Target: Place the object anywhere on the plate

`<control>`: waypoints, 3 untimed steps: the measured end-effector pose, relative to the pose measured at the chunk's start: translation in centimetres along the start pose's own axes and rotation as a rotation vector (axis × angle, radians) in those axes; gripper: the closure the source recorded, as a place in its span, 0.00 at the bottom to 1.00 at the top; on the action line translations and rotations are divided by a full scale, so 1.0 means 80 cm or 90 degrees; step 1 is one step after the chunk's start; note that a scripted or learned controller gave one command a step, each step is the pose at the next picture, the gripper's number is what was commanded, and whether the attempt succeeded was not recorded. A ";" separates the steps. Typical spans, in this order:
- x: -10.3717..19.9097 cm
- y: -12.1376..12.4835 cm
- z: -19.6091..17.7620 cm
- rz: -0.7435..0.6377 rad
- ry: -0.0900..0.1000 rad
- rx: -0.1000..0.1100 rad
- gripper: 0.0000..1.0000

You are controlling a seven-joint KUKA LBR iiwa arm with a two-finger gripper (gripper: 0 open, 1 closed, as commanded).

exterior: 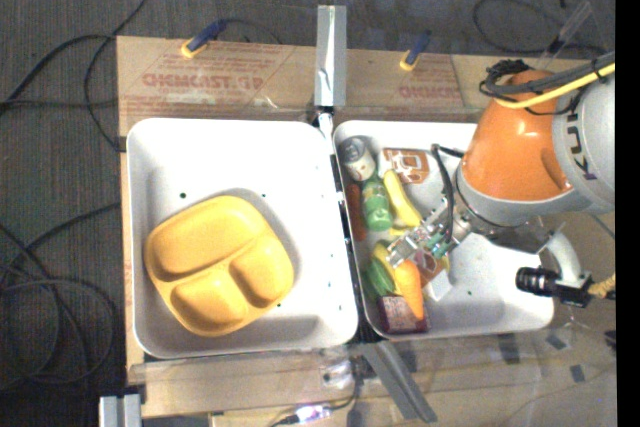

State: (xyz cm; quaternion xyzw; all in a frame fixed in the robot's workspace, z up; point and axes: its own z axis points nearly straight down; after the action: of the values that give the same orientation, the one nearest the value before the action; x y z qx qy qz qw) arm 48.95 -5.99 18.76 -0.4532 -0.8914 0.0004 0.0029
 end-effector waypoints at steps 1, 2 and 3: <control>0.025 0.090 0.009 -0.004 -0.002 0.001 1.00; 0.143 0.156 -0.090 -0.040 -0.003 0.001 1.00; 0.204 0.221 -0.130 -0.065 -0.004 0.001 1.00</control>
State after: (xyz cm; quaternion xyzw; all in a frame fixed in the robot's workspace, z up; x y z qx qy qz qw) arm 53.69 17.62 29.16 -0.4069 -0.9135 0.0027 0.0003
